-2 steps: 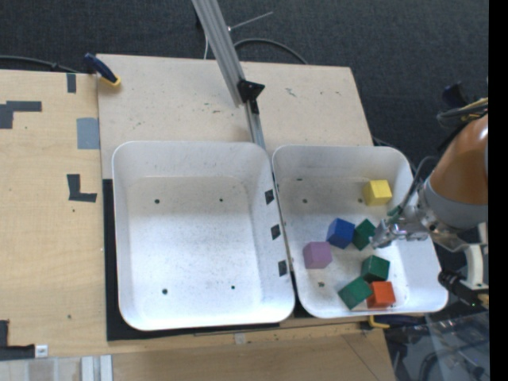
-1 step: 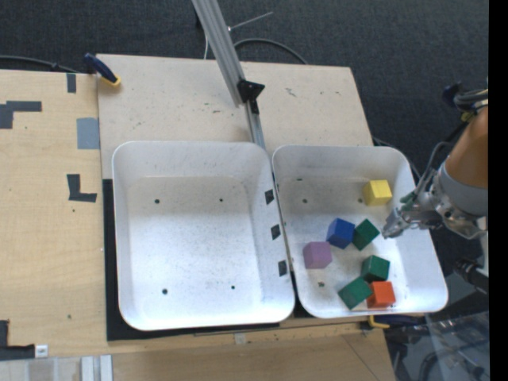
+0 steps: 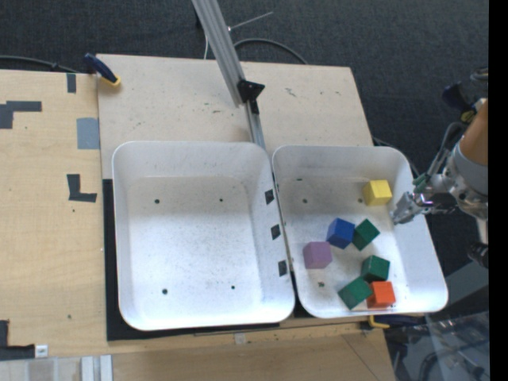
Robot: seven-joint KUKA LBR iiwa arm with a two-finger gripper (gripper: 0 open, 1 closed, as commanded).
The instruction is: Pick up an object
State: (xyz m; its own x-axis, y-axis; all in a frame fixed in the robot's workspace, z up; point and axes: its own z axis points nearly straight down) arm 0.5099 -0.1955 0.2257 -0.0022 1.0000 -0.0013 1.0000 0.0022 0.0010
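Desk: pale board top (image 3: pixel 198 86) carrying two shallow white bins side by side; a metal rail (image 3: pixel 218 34) runs down from the far edge to the seam between them.
Left bin: rim (image 3: pixel 119 165) toward the desk's left side; nothing to pick lies in it.
Right bin: wall (image 3: pixel 333 151) toward the desk's right edge; every candidate sits in its near-right half.
Purple cube (image 3: pixel 317 254): leftmost, standing apart from the rest, so probably the cleanest target.
Blue cube (image 3: pixel 340 232): touching or just beside a dark green cube (image 3: pixel 366 234).
Near-corner cluster: green cube (image 3: pixel 355 293), second dark green cube (image 3: pixel 375 267) and orange cube (image 3: pixel 382 294), packed close.
Yellow cube (image 3: pixel 378 191): alone by the right wall, nearest the arm.
Pincer (image 3: pixel 406 207): over the right bin's right rim, just beside the yellow cube; nothing between its tips, and I cannot tell whether they are spread or pressed together.
Stage: judged approach, no object taken yet.
Risk, wall: a descent from here may land a tip on the rim, or leave no room between wall and yellow cube.
Risk, shove: an off-centre closing would likely push the yellow cube away rather than trap it.
Risk, clutter: reaching into the cluster could wedge a tip between neighbours or nip a corner that slips on lift.
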